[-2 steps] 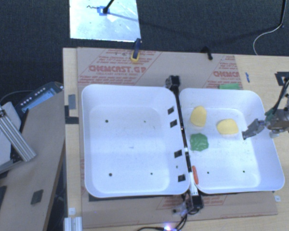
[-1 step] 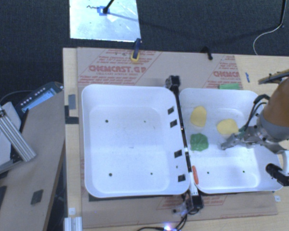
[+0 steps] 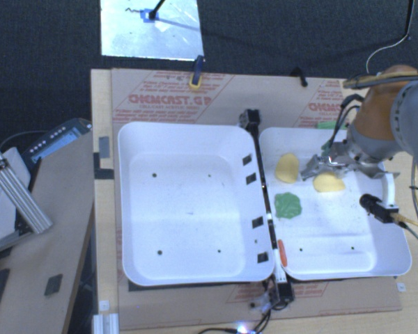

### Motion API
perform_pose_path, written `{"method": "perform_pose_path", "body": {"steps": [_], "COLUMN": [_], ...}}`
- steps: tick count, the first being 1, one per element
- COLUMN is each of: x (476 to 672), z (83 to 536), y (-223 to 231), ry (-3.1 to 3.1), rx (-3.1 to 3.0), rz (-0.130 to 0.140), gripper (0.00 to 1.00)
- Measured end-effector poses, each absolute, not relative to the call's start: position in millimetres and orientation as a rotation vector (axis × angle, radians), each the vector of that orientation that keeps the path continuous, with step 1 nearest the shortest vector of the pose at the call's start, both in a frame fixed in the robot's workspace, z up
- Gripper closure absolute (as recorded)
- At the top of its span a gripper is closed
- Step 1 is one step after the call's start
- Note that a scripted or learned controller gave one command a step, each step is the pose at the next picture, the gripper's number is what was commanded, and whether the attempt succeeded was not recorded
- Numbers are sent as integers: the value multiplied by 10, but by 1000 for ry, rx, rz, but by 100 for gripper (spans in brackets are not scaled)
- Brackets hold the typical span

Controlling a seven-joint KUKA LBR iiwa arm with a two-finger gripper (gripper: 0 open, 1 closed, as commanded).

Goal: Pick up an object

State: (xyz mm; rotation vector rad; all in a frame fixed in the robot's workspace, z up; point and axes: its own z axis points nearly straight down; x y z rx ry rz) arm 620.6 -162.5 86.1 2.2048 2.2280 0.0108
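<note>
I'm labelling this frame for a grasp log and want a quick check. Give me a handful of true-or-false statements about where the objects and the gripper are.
1. The green object lies in the right bin. True.
2. Both yellow objects lie in the left bin. False: the yellow object near the divider and the second yellow object lie in the right bin.
3. The gripper is over the right bin, between the two yellow objects. True.
4. The green object sits farther back than the yellow ones. False: it lies nearer the front edge.
</note>
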Motion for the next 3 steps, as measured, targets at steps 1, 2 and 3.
{"method": "perform_pose_path", "body": {"steps": [1,2,3], "x": [6200,5812,6285], "z": [999,1546,3168], "y": [-1665,-1343,-1686], "ry": [2220,2226,2211], "rx": [2207,2214,2200], "rz": [13,4,17], "gripper": [100,100,100]}}
